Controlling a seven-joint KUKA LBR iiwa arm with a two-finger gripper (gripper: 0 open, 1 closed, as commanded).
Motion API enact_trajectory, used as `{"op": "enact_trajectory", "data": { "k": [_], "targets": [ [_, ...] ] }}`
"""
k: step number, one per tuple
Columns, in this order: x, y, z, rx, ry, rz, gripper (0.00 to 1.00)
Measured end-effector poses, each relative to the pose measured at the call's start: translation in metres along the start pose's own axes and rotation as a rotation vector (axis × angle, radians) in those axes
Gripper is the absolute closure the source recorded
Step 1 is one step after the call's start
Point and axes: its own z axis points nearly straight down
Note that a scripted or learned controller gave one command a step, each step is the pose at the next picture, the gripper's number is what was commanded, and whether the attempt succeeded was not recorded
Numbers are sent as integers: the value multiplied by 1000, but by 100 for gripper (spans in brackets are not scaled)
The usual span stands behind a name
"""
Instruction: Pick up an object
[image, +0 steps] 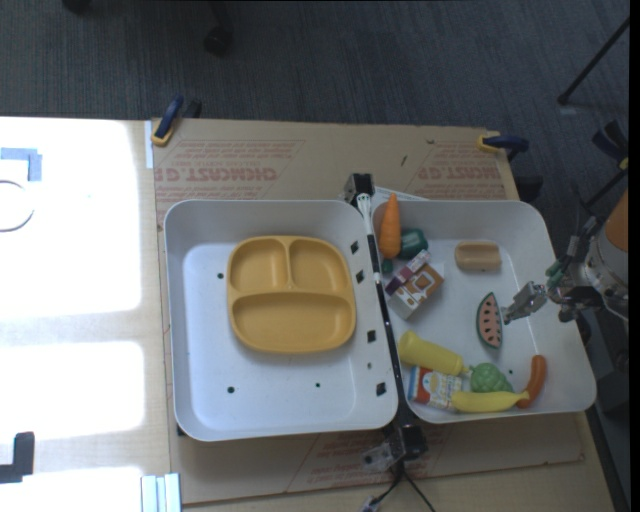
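Divided plate (291, 294) in left bin (190, 330); toy foods in right bin (535, 235)
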Motion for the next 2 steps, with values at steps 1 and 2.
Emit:
{"op": "enact_trajectory", "data": {
  "k": [1, 2],
  "targets": [
    [-21, -18, 83, -1, 0, -209, 0],
    [-21, -17, 73, -3, -1, -207, 100]
  ]
}}
